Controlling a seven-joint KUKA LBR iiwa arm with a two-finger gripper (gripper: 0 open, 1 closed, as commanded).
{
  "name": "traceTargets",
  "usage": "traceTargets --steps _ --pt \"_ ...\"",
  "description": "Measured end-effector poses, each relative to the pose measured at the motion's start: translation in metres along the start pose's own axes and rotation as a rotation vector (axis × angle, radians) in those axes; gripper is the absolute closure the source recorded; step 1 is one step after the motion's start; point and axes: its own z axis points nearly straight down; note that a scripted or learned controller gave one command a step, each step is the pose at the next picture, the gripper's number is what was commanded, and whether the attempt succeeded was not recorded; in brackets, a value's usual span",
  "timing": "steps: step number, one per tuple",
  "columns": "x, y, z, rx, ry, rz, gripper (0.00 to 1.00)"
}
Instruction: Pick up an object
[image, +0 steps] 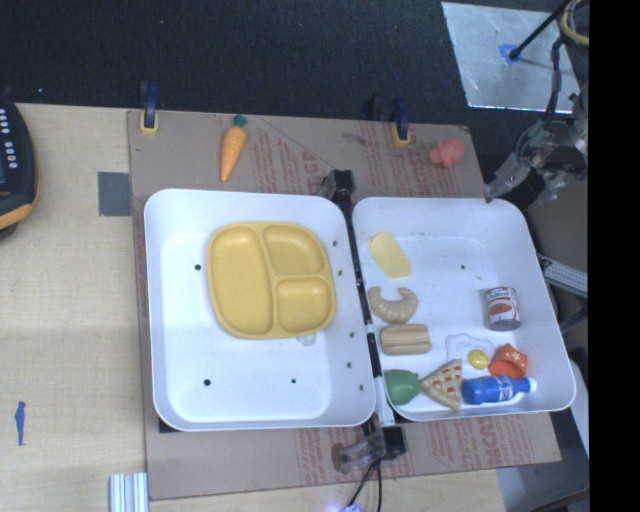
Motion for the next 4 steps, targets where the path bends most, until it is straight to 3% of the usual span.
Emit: traceTargets --steps 1,2,3,4 --pt "-0.006 -0.073 0.131 0.016 0.005 0.003 0.0" --pt "-0.006 -0.102 0.175 0.005 0.002 0.0 0.0" --pt "-0.007 -0.181 0.133 0.003 0.002 0.004 0.0" --pt "-0.005 -0.121 0.174 -0.003 0.0 -0.004 0.0"
